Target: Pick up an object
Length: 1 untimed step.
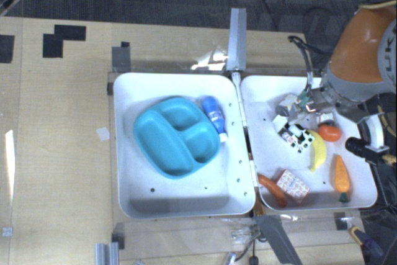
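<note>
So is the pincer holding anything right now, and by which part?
Cannot be told. The pincer sits low in the right bin, just above the black-and-white cube, with no hold visible.

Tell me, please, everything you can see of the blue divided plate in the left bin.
The blue divided plate is a turquoise dish of glossy plastic, as it looks, with raised ridges splitting it into three compartments, none holding anything. It lies flat and right way up, turned at a slant, in the middle of the left bin. A blue bottle lies against its upper right rim; nothing else touches it.
</note>
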Tool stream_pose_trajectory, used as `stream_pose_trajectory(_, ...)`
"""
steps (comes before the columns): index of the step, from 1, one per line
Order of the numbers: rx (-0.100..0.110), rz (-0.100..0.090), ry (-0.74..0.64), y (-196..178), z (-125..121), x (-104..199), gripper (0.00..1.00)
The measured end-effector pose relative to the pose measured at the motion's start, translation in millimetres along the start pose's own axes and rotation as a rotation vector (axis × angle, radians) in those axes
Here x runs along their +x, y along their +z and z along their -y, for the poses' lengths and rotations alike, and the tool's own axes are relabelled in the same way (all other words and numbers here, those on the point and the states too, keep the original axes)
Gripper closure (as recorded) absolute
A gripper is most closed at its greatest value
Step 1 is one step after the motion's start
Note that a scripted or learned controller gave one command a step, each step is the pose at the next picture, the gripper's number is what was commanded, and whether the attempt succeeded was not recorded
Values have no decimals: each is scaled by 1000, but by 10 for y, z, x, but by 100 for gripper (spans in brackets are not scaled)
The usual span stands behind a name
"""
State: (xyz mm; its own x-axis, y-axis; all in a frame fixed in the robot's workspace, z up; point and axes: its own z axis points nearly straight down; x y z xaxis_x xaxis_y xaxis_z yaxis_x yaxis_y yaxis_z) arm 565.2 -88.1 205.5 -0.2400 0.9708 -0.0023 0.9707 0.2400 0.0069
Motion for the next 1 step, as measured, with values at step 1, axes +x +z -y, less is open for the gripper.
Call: stream_pose_trajectory(1,1,-1,68,-531,-533,297,100)
